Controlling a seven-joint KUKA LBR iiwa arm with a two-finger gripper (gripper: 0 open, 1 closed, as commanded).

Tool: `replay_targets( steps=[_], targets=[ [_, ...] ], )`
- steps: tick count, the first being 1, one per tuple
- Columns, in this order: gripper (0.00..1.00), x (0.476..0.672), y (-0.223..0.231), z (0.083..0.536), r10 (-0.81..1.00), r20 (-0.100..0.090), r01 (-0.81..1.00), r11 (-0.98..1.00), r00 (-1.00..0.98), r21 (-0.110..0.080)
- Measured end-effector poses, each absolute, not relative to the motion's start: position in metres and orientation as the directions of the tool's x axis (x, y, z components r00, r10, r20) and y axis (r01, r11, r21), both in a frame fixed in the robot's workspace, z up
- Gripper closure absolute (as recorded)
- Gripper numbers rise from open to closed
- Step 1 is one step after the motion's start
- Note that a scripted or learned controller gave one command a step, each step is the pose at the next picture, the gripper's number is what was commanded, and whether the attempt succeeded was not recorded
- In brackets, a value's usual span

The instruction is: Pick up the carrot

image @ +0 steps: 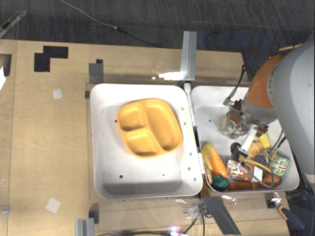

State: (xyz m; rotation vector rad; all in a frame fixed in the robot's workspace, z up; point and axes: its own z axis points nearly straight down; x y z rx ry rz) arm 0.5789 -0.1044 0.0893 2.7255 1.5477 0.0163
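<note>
The carrot (216, 163) is orange with a dark green top, lying at the front left of the right bin (209, 104), beside a yellow banana-like piece (207, 151). My gripper (235, 127) hangs over the middle of that bin, up and to the right of the carrot and apart from it. Nothing shows between its fingers. The grey arm with its orange band (261, 90) comes in from the right.
A yellow divided plate (147, 127) lies in the left bin (106, 181). Several toy foods and utensils crowd the right bin's front right: a sausage (241, 185), a small box (236, 169), a green can (279, 165), a yellow piece (264, 140).
</note>
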Motion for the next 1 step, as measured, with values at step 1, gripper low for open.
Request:
replay_targets(
  steps=[1],
  targets=[
    [1.0, 0.5649, -0.1726, 0.0891, 0.99, -0.004, 0.99, -0.138, 0.138, 0.012]
  ],
)
